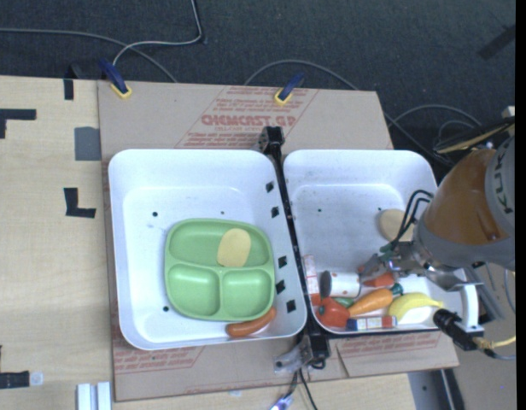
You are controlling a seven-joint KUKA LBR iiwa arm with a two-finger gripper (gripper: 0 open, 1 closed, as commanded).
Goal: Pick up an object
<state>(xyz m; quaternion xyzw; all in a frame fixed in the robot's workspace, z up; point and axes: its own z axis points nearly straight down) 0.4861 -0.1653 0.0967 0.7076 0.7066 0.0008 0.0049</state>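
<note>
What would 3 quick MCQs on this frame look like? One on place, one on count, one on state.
1. Where does the yellow oval piece lie?
A. in the green tray's top compartment
B. on the right bin's floor
C. on the cardboard

2. How many compartments has the green tray?
A. two
B. three
C. five

3. How does the sausage lie?
A. inside the tray
B. standing upright
C. flat on the left bin floor, beside the tray's near edge

Answers: 1 A, it rests inside the top compartment. 2 B, one long and two small ones. 3 C, it lies outside the tray's rim.
</note>
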